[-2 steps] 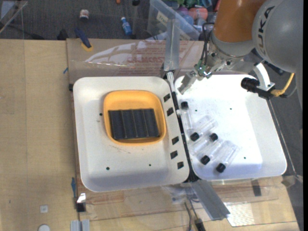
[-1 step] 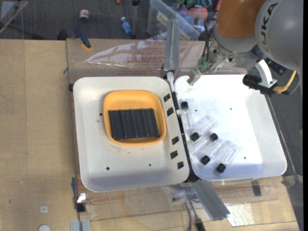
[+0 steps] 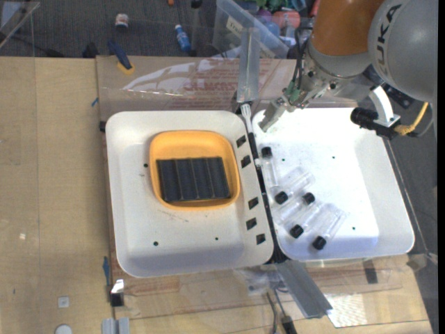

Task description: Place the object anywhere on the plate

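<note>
Black ridged block [image 3: 193, 179] covers most of the yellow plate [image 3: 194, 142], leaving its rim bare.

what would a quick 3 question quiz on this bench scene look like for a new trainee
1. True or false: the dark ridged block lies on the orange plate.
2. Which bin holds the clear vials with black caps? A) left bin B) right bin C) both
3. Fill in: the gripper hangs over the right bin's ____ corner, near the divider between the bins.

Key
1. True
2. B
3. Far left (top left in the camera view)
</note>
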Action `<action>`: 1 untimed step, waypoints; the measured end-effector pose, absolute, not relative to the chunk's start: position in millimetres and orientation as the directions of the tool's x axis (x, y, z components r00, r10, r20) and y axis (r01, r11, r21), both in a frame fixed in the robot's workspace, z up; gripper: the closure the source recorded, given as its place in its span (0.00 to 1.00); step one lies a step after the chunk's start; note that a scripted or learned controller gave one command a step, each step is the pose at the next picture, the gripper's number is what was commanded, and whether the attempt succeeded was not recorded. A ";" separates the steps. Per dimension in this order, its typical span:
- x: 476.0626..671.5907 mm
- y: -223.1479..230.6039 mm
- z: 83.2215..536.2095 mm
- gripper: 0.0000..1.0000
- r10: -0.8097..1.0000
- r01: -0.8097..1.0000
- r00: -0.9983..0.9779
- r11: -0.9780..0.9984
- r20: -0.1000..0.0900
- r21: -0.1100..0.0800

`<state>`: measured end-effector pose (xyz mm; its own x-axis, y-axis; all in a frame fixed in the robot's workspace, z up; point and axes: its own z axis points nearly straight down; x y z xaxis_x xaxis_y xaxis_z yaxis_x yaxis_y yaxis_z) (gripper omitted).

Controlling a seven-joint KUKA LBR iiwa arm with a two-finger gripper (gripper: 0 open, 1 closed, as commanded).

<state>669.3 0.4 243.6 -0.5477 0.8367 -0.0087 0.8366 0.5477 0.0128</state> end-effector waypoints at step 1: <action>670.7 0.1 255.6 1.00 0.837 0.837 -0.547 0.547 -0.012 0.020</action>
<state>670.7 0.1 255.6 -0.5471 0.8370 -0.0123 0.8368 0.5472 0.0195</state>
